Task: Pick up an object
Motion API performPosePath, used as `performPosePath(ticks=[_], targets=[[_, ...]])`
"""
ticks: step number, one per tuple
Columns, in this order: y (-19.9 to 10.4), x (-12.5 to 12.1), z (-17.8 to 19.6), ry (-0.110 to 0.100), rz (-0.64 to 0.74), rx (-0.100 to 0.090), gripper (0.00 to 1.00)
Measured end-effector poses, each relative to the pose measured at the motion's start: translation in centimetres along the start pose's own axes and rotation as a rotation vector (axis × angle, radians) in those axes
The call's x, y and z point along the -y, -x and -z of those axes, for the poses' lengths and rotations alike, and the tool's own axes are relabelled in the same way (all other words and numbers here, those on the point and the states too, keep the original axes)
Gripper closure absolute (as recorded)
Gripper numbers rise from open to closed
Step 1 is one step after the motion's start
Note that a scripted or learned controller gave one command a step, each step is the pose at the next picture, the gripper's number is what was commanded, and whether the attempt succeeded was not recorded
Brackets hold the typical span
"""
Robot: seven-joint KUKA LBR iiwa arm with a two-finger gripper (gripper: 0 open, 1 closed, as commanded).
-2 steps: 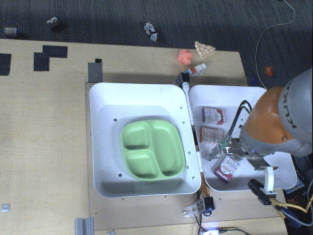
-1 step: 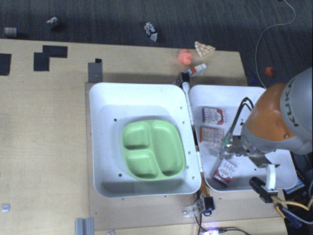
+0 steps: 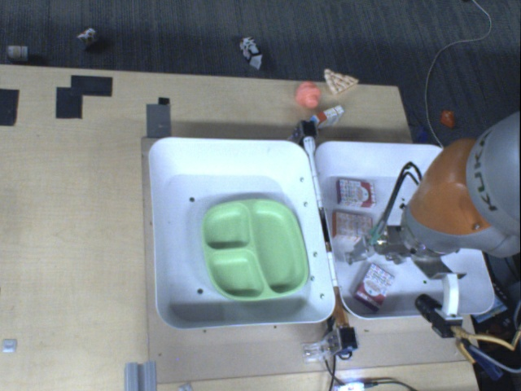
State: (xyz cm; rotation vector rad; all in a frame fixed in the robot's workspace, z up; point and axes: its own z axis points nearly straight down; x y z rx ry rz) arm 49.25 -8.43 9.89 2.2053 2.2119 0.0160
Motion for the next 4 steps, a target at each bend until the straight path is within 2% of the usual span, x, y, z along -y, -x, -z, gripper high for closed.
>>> performPosePath(ticks=[1,2,3,4], targets=[[-0.1,0.3,-1.2,-0.011,-0.002,-0.004,0.0],[-0.1,0.1,0.0,-0.004,0.0,-0.003,1.0],[-0.5,-12.6,8.5,-0.012,0.003,-0.005,1.0],[-0.4,-12.5,8.4,-0.017,0.003,-0.005,0.0]])
